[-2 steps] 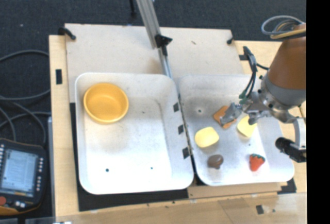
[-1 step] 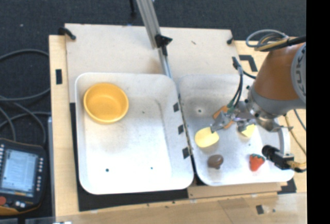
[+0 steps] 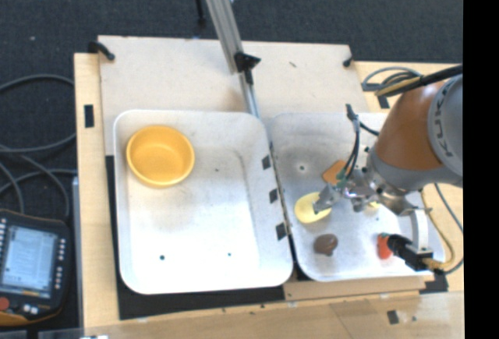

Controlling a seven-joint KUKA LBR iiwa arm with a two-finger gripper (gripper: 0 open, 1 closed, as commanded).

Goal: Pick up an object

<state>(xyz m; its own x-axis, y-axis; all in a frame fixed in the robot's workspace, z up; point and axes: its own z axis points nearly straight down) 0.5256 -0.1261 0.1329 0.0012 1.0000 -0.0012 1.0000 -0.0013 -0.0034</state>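
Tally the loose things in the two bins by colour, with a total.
Yellow: 2, the bowl in the left bin and a pale yellow piece by the gripper
Orange: 1
Brown: 1
Red: 1
Total: 5

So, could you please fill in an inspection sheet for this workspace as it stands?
Surface: bench bearing left bin and right bin.
Job's things: in right bin, yellow piece, brown lump, red item, orange item.
Clutter: yellow bowl in left bin.
Grippers: gripper over the yellow piece's edge; grasp unclear.
Cables: black cables on floor at left.
Surroundings: pendant, metal rail.
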